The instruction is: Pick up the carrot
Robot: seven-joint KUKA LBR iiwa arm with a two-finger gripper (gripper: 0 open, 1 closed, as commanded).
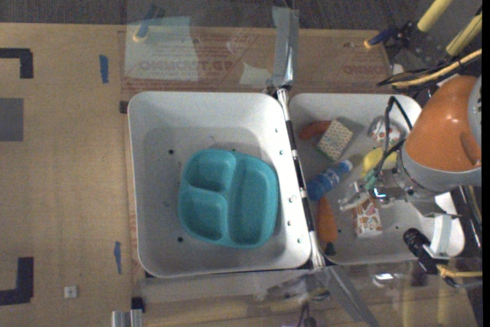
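— Orange-banded arm point(448, 135) looms closest to the lens, bulking over the right bin point(406, 253). Has it got the carrot yet?

— No. The carrot point(327, 219) lies flat on the right bin's floor, close against the wall that divides it from the left bin point(145, 188), just below a blue bottle point(329, 180).

— And the pincer point(366, 191)?

— It hovers a little to the right of the carrot, near a small printed carton point(368, 218). Nothing sits between its tips, but whether they are apart or together I cannot tell; the wrist hides too much.

— So what is done?

— By my reading, only the approach. Lining up over the carrot, closing on it and lifting all remain.

— The left bin?

— It holds a teal divided tray point(228, 197), no part of this job.
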